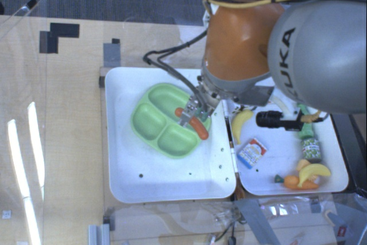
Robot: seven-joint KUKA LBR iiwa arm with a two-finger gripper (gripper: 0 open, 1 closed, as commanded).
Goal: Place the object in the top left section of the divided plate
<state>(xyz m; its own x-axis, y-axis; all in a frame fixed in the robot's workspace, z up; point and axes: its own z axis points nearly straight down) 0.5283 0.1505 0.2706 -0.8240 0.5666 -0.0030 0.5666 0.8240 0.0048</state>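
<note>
Green divided plate point(155, 123), glossy plastic, three rounded sections. Orange carrot-like object point(197, 127), smooth, elongated, lies across the plate's right rim. The gripper point(191, 112) sits directly over it; whether its jaws clamp it cannot be told.

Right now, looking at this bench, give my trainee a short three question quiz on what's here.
1. True or false: the green plate sits in the left bin.
2. Where does the carrot lie? A) beside the snack packet B) on the plate's right rim, under the gripper C) on the bare bench
3. Fill in: the banana at the right bin's left edge is coloured ____.

Key: 1 true; 2 B; 3 yellow.
</note>
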